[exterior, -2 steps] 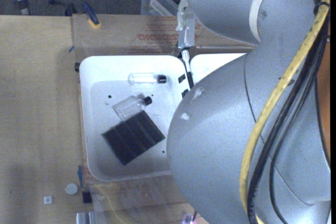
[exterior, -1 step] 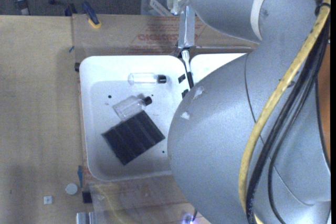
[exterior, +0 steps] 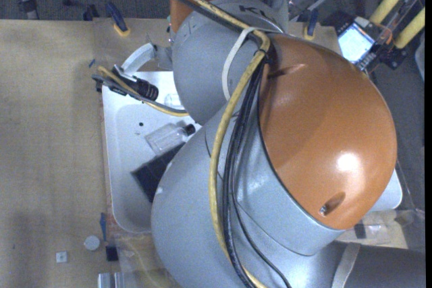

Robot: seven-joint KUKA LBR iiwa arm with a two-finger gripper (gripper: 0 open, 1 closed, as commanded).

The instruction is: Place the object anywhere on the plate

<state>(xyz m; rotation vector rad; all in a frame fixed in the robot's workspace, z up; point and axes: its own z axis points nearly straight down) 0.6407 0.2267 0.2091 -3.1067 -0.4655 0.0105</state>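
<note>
How the gripper is set, wide, narrow or closed on something, we cannot tell from above the bench. The grey arm [exterior: 223,212] and its orange band [exterior: 324,138] stand across the middle and right of the view. The left white bin [exterior: 125,152] shows beside the arm, with two loose things on its floor, and we cannot tell which is the task's object. A clear plastic piece [exterior: 165,138] with a dark end lies on its side near the middle of the bin's left half, apart from the left wall. A flat black piece [exterior: 150,177] lies just beside it toward the bin's near-left corner, its right side covered by the arm. At the bin's far-left corner a white curved rim [exterior: 137,57] shows; we cannot tell whether it is a plate's edge or the bin's own corner. The tan bench [exterior: 47,145] runs along the bin's left wall. A blue clamp [exterior: 119,24] sits on the bench's far edge.
</note>
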